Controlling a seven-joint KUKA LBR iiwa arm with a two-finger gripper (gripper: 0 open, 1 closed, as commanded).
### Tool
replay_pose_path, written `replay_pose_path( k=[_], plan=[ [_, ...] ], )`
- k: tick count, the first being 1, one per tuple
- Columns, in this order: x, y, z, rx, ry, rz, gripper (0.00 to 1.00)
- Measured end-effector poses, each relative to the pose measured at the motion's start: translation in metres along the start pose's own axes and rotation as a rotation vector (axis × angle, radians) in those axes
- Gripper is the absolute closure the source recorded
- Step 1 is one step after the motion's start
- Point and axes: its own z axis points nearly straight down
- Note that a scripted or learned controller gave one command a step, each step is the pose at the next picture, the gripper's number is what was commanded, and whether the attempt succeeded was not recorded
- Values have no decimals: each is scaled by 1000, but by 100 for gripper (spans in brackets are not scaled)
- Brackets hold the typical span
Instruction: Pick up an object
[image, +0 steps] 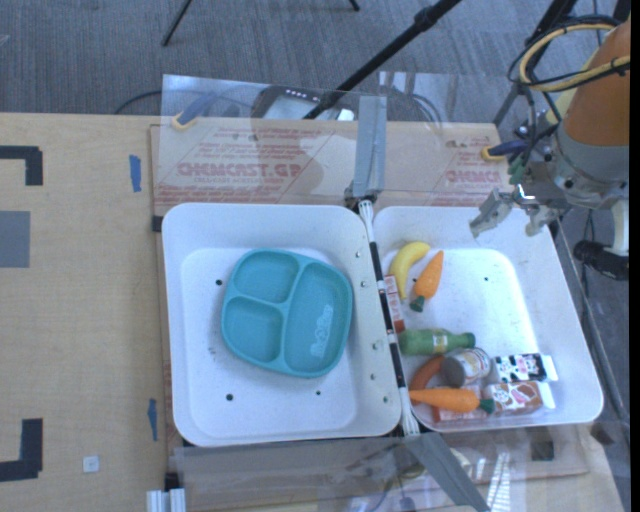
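Nearest the camera, along the front edge of the right bin (560, 300), lie a carrot (445, 398), a small milk carton (522, 368) and a flat printed packet (518, 398). Just behind them are a can (468, 366), a reddish sausage (425, 372) and a green bottle (437, 342) on its side. Farther back, a banana (406, 264) touches a second carrot (428, 277). The claw (512, 211) hangs above the bin's far right corner, fingers spread, pinching nothing. The left bin (190, 300) holds a teal divided plate (287, 312). Both bins rest on the desk (70, 300).
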Motion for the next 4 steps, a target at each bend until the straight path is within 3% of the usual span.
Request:
replay_pose_path(
  k=[1,2,3,4],
  plan=[
    [60,32,58,1,1,-21,0],
    [38,-12,135,-4,-1,38,0],
    [37,-10,123,-10,-2,40,100],
    [123,31,11,-3,-1,-77,100]
  ],
)
